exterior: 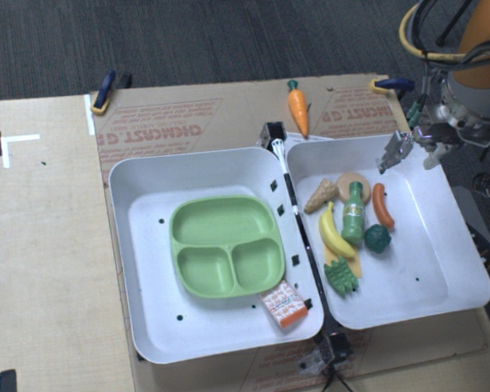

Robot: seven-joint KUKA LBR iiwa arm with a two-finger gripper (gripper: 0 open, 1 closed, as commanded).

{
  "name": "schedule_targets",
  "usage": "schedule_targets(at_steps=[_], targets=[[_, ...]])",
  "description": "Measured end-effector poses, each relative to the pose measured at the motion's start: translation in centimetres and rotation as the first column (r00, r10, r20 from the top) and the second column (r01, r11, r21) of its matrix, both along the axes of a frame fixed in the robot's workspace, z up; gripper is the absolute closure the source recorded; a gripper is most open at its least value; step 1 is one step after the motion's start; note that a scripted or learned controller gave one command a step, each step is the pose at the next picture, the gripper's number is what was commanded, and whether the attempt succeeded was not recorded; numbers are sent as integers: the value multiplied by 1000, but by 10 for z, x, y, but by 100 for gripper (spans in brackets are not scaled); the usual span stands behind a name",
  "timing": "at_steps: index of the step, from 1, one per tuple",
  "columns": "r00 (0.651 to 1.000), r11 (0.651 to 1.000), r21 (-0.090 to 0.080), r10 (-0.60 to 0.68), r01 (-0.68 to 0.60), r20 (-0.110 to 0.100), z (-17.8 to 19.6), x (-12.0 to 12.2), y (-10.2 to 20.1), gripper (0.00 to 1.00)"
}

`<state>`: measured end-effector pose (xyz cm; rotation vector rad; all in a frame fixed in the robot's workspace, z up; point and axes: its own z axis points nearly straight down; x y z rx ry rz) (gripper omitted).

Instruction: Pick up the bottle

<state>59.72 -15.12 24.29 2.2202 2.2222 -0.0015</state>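
Note:
The green bottle (353,217) lies in the right bin (434,276), cap toward the far side, packed among toy foods. A yellow banana (335,234) touches its left side and a red sausage (383,205) lies just to its right. My gripper (413,155) hangs over the bin's far right corner, up and to the right of the bottle and apart from it. Its two fingers are spread open with nothing between them.
A dark green ball (377,238), a green leafy toy (342,276), a cone (320,196) and a tan round piece (351,180) crowd the bottle. The left bin (154,329) holds a green divided plate (228,246) and a small orange carton (284,306). A carrot (297,106) lies behind the bins.

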Motion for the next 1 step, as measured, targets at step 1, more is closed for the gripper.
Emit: schedule_targets(at_steps=[1], targets=[[1000, 1000, -2, 2, -2, 1, 10, 0, -1, 100]])
